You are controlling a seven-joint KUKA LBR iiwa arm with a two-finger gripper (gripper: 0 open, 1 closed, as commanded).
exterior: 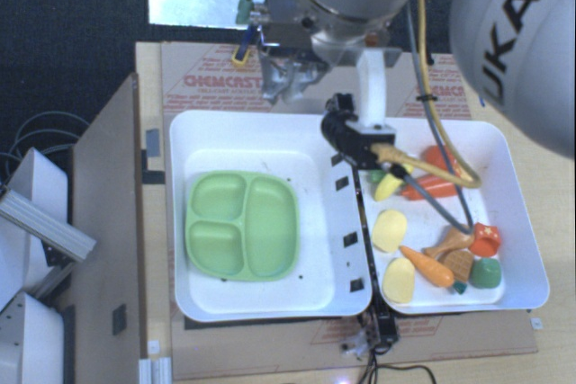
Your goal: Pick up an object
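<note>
Nearby, green tray beside carrot.

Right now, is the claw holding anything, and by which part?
Cannot be told. The claw hangs above the left bin's back rim, its tips blurred. The toy food lies in the right bin.

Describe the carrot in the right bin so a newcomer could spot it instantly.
Start at the right bin, the one crowded with toy food. Go to its near end, where the carrot lies slanted between two pale yellow pieces and a green piece. It is the one long tapered orange shape there, with a small teal tip at its lower right end.
</note>
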